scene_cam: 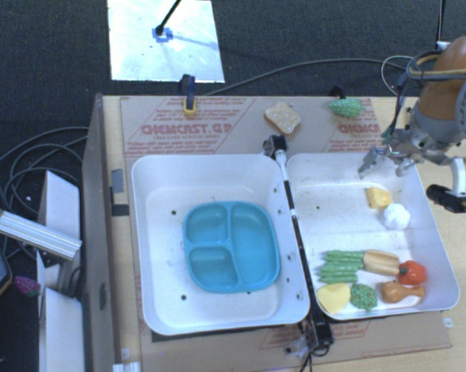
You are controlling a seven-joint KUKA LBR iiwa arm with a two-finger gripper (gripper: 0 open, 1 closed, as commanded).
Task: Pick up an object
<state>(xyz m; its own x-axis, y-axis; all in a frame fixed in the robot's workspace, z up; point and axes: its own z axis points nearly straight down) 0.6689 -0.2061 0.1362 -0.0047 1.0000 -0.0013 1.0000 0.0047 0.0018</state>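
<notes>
Looking down, camera view: two white bins sit side by side on a brown board.
Left bin point(154, 222): it holds a blue tray point(231, 246) with little sections, in the middle of the frame.
Right bin point(325, 209): it holds the toy food, at the right of the frame.
Food near the top of that bin: a yellow piece point(378, 197) and a white ball point(396, 215), just beside each other.
Food at the bottom of that bin: green beans point(339, 267), a bun-like piece point(381, 262), a red tomato point(412, 272), a yellow round piece point(334, 296), a green lump point(363, 296) and an orange piece point(399, 291), all close together.
Outside the bins: a slice of toast point(282, 117) and a green toy point(346, 107) lie on the board at the top.
Arm: it comes in at the upper right.
Gripper point(388, 162): it hangs over the top edge of the right bin, its two fingers apart, with nothing between them.
Done: nothing is picked up yet, I think.
Left to do: go down onto one toy, squeeze it, and lift it. The yellow piece is the nearest one.
</notes>
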